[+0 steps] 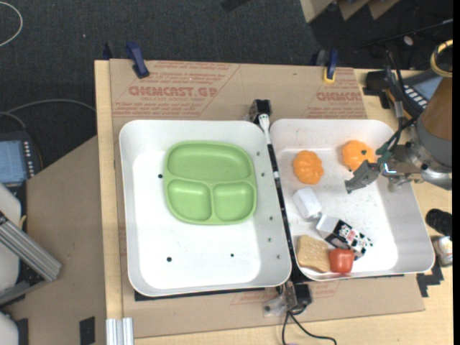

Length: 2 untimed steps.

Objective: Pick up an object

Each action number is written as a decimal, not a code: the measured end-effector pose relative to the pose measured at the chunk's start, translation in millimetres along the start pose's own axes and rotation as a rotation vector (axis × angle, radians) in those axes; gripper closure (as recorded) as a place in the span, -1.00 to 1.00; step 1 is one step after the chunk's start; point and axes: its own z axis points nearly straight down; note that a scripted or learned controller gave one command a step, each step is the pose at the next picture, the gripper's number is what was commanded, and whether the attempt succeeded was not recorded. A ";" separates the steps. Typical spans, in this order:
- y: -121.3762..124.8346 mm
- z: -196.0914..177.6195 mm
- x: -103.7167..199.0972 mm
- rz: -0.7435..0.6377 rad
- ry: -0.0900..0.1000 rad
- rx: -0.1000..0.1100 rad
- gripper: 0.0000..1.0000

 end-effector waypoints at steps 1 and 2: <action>2.3 -166.9 12.4 -0.003 -0.005 -0.022 -1.00; 1.5 -167.7 12.2 -0.002 -0.003 -0.007 1.00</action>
